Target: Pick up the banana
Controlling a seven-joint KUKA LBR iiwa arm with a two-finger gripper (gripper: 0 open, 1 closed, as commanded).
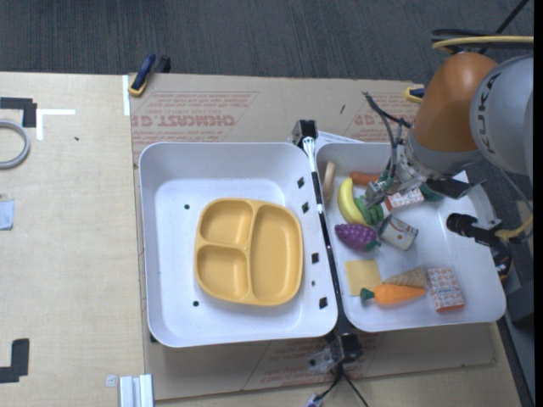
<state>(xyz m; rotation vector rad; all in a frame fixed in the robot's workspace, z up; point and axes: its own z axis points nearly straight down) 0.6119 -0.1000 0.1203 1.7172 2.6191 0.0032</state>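
The yellow banana (347,200) lies at the upper left of the right bin (475,312), close to the wall between the two bins. My gripper (381,195) hangs low over the bin just to the banana's right, above a green toy (372,212) and a small red-and-white box (405,198). Cables and the wrist hide much of the gripper. Nothing is visibly held in it. The grey arm with its orange band (450,100) comes in from the upper right.
Purple grapes (356,236), a small can (398,234), a cheese slice (363,274), a carrot (394,294), a bread slice (410,276) and a pink carton (444,288) crowd the right bin. The left bin (161,227) holds a yellow divided plate (250,251).
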